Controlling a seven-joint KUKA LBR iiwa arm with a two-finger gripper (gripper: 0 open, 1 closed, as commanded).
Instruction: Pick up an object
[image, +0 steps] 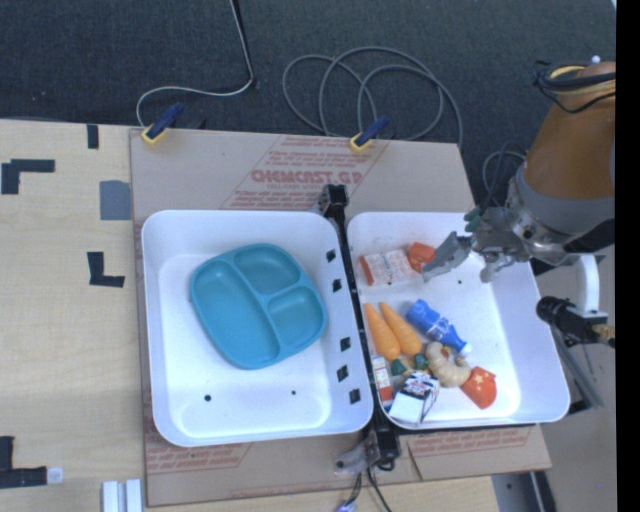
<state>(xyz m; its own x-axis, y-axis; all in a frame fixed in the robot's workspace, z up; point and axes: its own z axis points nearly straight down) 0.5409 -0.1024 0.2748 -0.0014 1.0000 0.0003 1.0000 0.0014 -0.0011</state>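
Nearest the camera, along the front of the right bin (530, 400), lies a small white and black packet (412, 402). Just beyond it sit a knobbly beige piece (449, 366) and a red piece (481, 387), near each other. Two orange carrots (391, 334) lie side by side, slanting toward the divider between the bins, with a narrow striped item (381, 374) at their near end. A blue bottle (434, 325) rests just beside the carrots, angled the same way.

The left bin (165, 300) holds a blue divided plate (259, 302), lying flat and turned at a slant, with three compartments facing up.

Farther back in the right bin, a white and red packet (386, 267) lies near the divider, with an orange piece (420, 253) touching or just beside it.

The gripper (465, 262) stands above the back part of the right bin, its two fingers spread apart, one toward the orange piece, the other to the right. Nothing sits between them. Whether the left fingertip (437, 262) touches the orange piece cannot be told.

Behind the bins, cardboard (300, 175) covers the bench, with grey cables (360, 90) looped beyond.
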